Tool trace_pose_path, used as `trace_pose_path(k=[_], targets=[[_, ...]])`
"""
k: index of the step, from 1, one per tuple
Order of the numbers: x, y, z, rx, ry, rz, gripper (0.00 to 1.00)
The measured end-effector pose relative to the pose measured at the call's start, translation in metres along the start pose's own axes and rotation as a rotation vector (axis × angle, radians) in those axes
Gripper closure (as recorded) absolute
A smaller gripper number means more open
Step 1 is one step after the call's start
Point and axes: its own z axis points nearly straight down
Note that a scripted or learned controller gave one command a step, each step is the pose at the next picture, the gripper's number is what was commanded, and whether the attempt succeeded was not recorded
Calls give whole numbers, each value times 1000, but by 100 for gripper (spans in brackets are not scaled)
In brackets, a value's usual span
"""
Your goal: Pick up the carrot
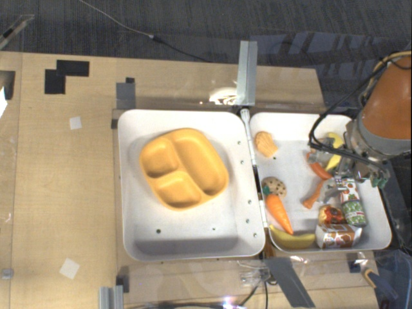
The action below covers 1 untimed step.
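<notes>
The carrot [279, 212] is a fat orange cone lying in the right bin [293, 163], near its left wall, with its tip pointing toward the front. A yellow banana [293, 239] lies just in front of it and a speckled cookie [273, 186] just behind. My gripper [343, 174] hangs low over the right side of the same bin, under the arm's orange band [390, 105]. It is well to the right of the carrot, above a clutter of small items. The carrot lies free, apart from the gripper.
A yellow divided plate [183, 167] sits in the left bin [138, 237]. The right bin also holds a tan bread piece [265, 143], two thin orange sticks [313, 196], a yellow item [333, 140] and printed cans [336, 229] at the front right.
</notes>
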Motion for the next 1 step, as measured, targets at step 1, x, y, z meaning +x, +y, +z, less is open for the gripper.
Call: trace_pose_path(k=[1], targets=[[32,20,108,0,-3,25,0]])
